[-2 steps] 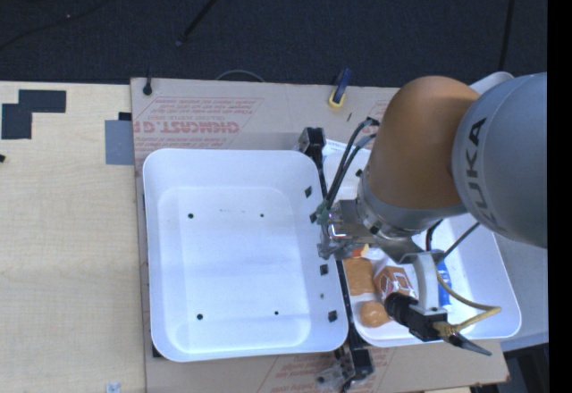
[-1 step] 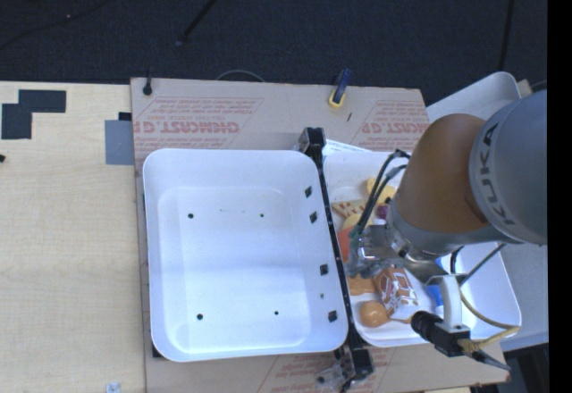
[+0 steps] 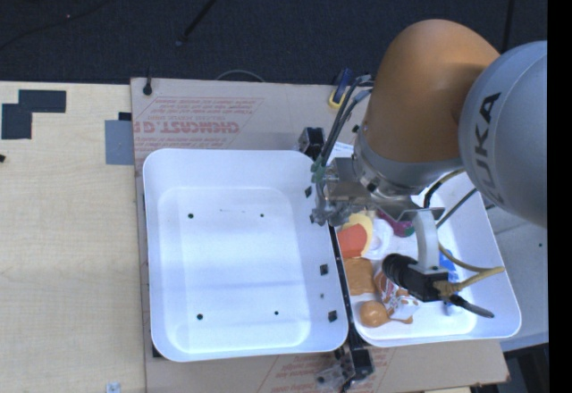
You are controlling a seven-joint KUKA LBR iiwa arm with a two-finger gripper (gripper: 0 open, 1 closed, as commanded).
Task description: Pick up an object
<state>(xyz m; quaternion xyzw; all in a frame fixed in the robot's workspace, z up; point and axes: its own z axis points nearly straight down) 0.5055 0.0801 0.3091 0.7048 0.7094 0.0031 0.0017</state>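
— Camera view: objects located?
— Red round object (image 3: pixel 352 240), brown block (image 3: pixel 359 275) and orange ball (image 3: pixel 374 314) lie inside the right bin (image 3: pixel 502 315), along its left wall.
— Gripper (image 3: pixel 338 196)?
— Above that bin's left wall; grip state indeterminable.

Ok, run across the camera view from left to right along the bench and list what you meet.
Pale bench top → left bin → red object, lying in the right bin → right bin's outer rim. The arm and the other items overlap too much to place.
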